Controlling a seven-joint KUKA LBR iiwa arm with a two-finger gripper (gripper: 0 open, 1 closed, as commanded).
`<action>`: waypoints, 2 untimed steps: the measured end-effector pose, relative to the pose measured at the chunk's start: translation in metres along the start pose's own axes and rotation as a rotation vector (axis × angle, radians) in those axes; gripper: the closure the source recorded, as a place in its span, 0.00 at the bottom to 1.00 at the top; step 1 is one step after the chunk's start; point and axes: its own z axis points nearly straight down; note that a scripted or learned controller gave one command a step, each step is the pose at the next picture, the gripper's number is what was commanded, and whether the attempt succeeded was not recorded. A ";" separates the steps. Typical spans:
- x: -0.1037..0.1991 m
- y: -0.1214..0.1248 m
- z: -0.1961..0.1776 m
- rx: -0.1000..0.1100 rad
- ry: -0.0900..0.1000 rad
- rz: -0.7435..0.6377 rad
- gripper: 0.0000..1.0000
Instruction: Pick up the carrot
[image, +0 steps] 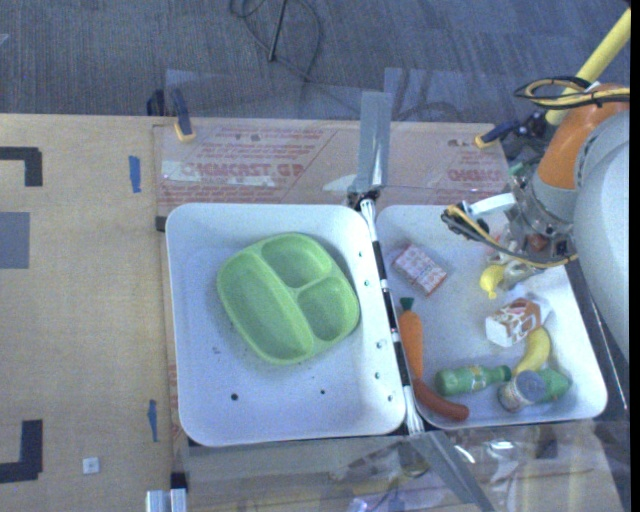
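Note:
The carrot (411, 343), orange with a small green top, lies lengthwise along the left wall of the right bin (590, 385), its green end pointing to the back. My gripper (516, 262) hangs over the back right part of that bin, well to the right of the carrot and behind it. A small yellow item (490, 280) lies just by the gripper's tip.
The right bin also holds a pinkish block (419, 268), a white and orange piece (514, 322), a banana (537, 350), a green bottle (472, 379), a can (524, 389) and a red sausage (441, 403) touching the carrot's tip. A green divided plate (288, 296) lies in the left bin (200, 400).

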 end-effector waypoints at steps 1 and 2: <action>0.001 -0.001 0.000 -0.004 -0.003 0.004 1.00; 0.003 0.001 0.000 0.003 -0.011 -0.027 1.00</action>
